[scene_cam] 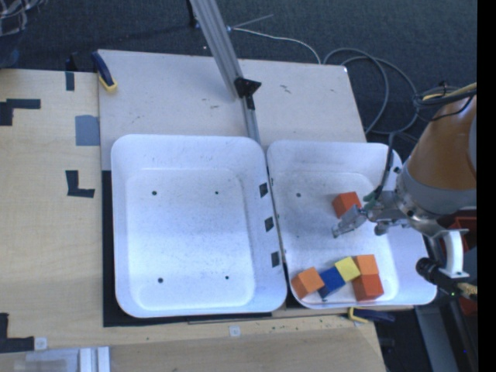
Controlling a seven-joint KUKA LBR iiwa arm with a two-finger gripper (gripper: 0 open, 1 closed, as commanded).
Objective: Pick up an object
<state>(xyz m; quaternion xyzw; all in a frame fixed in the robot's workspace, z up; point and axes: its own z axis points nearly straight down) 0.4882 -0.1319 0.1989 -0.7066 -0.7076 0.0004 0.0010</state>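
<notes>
Several small blocks lie in the right bin [310,165]. An orange-red block [346,203] sits alone near the bin's middle right. Along the front wall lie an orange block [308,280], a blue block [332,282], a yellow block [347,269] and a larger orange-red block [367,277], close together. My gripper [349,222] hangs just below and right of the lone orange-red block, its grey fingers pointing left and down. Nothing shows between the fingers.
The left bin [186,223] stands beside the right one, with black clips on the shared wall. A slanted metal rail [225,45] crosses the back of the bench. Cables run behind the right bin.
</notes>
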